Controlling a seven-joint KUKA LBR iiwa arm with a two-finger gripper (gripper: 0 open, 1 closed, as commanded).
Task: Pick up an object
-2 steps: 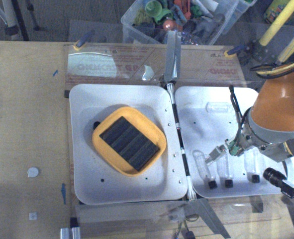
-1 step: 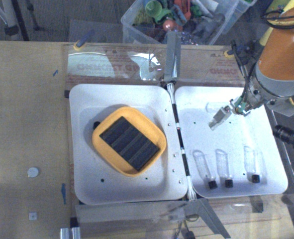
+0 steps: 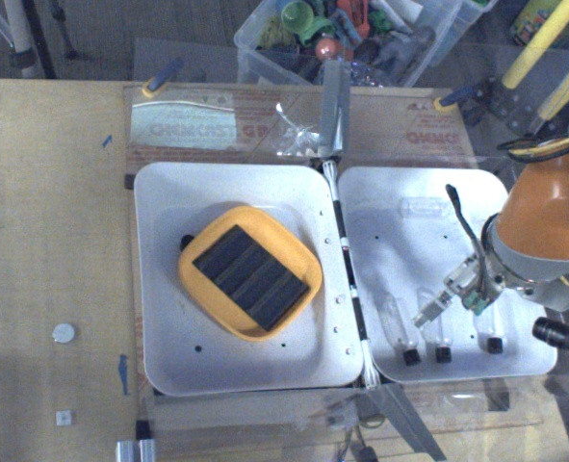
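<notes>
Overhead slanted view of a wooden bench [image 3: 43,210] carrying two shallow white bins set side by side, their inner rims touching along a central seam. The left bin [image 3: 159,354] contains a single object: a yellow, rounded-square pad with a dark ribbed panel [image 3: 250,272] on its upper face, lying flat and turned at an angle to the bin walls, roughly at the bin's centre. The right bin [image 3: 380,210] holds three clear tubes with black caps [image 3: 443,352], their caps lined up near the bin's front wall, and another faint clear item near the rear wall that is too indistinct to identify.

The arm [image 3: 549,215], grey with an orange band, enters from the right and hangs over the right bin. The gripper [image 3: 433,311] points down and toward the left, its tip low over the bin floor just above and beside the capped tubes; a black cable [image 3: 462,221] runs along the wrist. Whether the fingers are spread or closed cannot be told at this resolution, and no object is seen between them.

The yellow pad lies well apart from the gripper, to its left, across the seam in the other bin. Behind the bins lie a cardboard sheet [image 3: 400,133] held by clamps and a clear tub of mixed toys [image 3: 361,17]. A small white disc [image 3: 64,333] rests on the bench at left.
</notes>
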